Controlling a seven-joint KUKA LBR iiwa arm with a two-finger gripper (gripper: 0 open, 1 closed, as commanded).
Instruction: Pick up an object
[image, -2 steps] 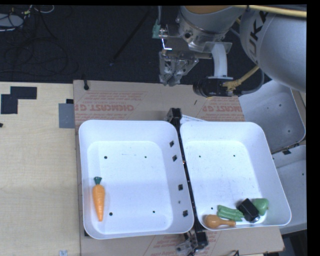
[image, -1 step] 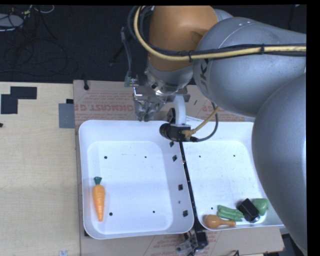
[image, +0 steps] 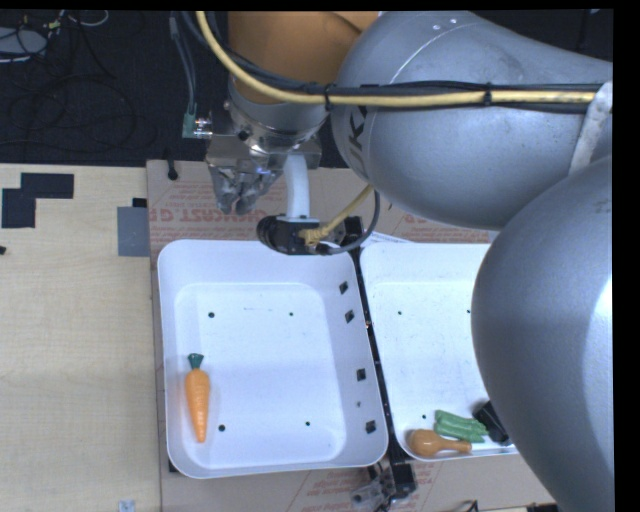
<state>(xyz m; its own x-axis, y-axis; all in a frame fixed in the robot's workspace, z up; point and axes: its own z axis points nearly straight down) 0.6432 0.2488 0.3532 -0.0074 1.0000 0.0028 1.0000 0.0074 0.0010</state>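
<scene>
carrot (image: 197, 403) lies lengthwise, green top pointing away.

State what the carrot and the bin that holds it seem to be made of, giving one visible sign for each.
Carrot: probably moulded plastic, a toy; even orange colour, smooth skin, plain green cap.
Left bin: probably thin formed plastic; uniform white, rounded corners, soft sheen on its walls.

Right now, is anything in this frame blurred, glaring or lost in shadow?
Camera view: the arm looms large and soft-edged, with a bright sheen; the carrot is sharp; the gripper is dim against the dark background; the left bin shows only a soft shadow.
</scene>
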